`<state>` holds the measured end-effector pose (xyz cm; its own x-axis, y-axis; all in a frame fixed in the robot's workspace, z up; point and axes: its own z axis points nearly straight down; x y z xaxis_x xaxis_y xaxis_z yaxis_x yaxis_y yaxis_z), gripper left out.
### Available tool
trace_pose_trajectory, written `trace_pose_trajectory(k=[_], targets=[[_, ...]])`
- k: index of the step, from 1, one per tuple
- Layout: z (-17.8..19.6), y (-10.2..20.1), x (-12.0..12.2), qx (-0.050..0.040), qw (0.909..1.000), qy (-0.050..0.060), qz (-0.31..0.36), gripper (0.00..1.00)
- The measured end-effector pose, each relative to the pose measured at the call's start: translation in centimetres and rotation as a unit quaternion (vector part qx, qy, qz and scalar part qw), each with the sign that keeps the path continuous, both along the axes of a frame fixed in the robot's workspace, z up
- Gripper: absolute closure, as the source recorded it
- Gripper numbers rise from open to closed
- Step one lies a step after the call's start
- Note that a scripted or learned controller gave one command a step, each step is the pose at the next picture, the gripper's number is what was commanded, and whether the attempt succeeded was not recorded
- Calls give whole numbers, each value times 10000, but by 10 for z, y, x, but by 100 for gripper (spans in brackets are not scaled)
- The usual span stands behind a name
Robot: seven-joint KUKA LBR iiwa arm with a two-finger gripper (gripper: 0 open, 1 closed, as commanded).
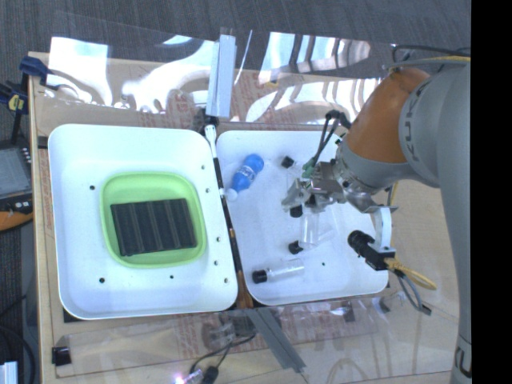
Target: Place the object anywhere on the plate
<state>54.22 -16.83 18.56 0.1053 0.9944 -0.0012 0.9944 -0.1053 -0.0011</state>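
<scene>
At the near edge of the right bin (336, 290) lies a clear tube (282, 272) with a black cap, resting flat on the bin floor. Just beyond it, the gripper (303, 224) hangs over the middle of this bin, its fingers narrowly set around a second clear tube (310, 230) that stands roughly upright between them, a small black cap just beside its near end. Farther and to the left, a blue bottle (246, 171) lies tilted near the bin's left wall. In the left bin (72, 278), well apart from the gripper, sits the green plate (112, 194) bearing a dark ribbed block (154, 224).
</scene>
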Motion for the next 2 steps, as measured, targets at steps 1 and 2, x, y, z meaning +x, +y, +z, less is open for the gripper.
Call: trace_pose_trajectory(k=[1,2], targets=[[0,0,0,-1,10000,-1,0,0],[69,-39,39,7,10000,0,-72,0]])
